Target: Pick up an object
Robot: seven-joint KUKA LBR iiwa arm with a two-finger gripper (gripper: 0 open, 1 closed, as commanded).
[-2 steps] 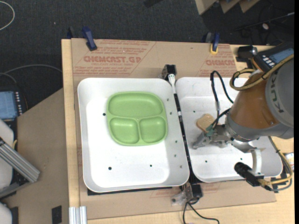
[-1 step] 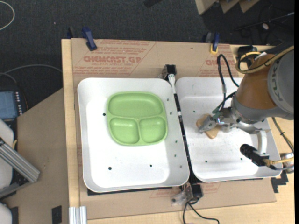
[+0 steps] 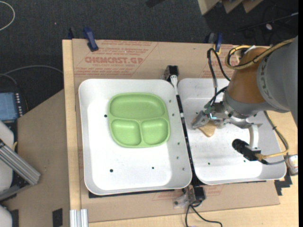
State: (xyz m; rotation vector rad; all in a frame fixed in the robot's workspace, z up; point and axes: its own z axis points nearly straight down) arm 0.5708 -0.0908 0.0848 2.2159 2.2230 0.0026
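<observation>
We see the tool (image 3: 204, 119) low in the right bin (image 3: 222, 167), just above a small tan object (image 3: 208, 131) on the bin floor; whether its fingers are spread or closed we cannot tell. A green divided tray (image 3: 139, 119) lies in the left bin (image 3: 132, 171). By our reading, nothing is lifted yet: the grasp and raise remain.

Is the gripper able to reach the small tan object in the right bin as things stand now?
Probably yes. The gripper hangs right beside the tan object in the right bin, and nothing lies between them.
</observation>
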